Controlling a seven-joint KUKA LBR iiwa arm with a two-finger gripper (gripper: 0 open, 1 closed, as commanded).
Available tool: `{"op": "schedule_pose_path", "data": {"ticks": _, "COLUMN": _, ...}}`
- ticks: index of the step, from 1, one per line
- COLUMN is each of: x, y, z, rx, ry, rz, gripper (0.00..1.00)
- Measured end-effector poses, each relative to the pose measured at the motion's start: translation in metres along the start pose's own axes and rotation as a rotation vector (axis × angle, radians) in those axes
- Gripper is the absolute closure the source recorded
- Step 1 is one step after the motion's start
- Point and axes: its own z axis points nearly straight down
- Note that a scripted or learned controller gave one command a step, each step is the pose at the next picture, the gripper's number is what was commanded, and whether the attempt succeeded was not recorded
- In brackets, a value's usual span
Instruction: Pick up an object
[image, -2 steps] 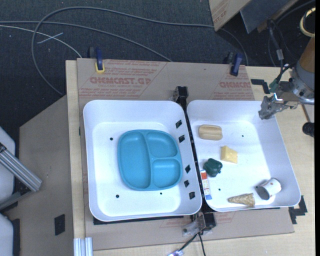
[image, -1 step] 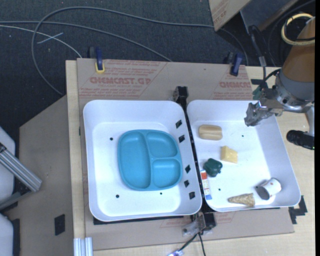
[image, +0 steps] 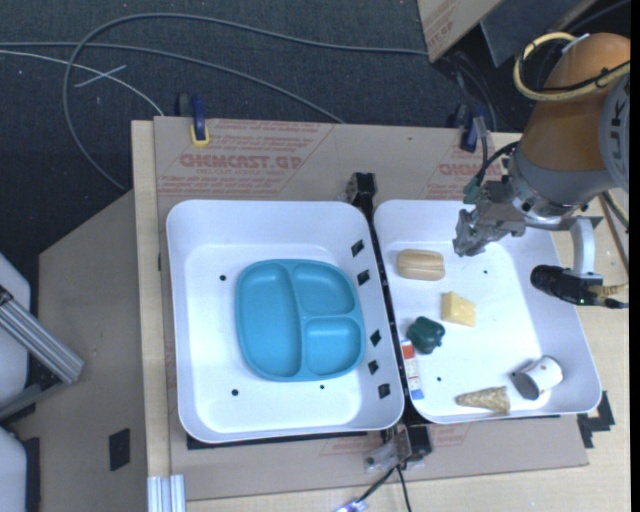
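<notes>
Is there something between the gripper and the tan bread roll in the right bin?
Nothing visible. The gripper hangs just right of the tan bread roll, with bare floor of the right bin between them.

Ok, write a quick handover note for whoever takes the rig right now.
Gripper: over the right bin's far end, beside the bread roll, holding nothing.
Right bin: roll, cheese wedge, green piece, crust piece, white cup.
Left bin: blue plate.
Done: nothing picked.
Left: grasp and lift one object; the roll looks nearest.
</notes>
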Motion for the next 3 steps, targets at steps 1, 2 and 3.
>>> {"op": "schedule_pose_path", "data": {"ticks": 1, "x": 0.045, "y": -0.014, "z": -0.004, "rx": 0.0, "ry": 0.001, "rz": 0.0, "gripper": 1.0}}
{"op": "schedule_pose_path", "data": {"ticks": 2, "x": 0.099, "y": -0.023, "z": -0.012, "rx": 0.0, "ry": 0.0, "rz": 0.001, "gripper": 1.0}}
{"op": "schedule_pose_path", "data": {"ticks": 3, "x": 0.142, "y": -0.038, "z": -0.009, "rx": 0.001, "ry": -0.001, "rz": 0.002, "gripper": 1.0}}
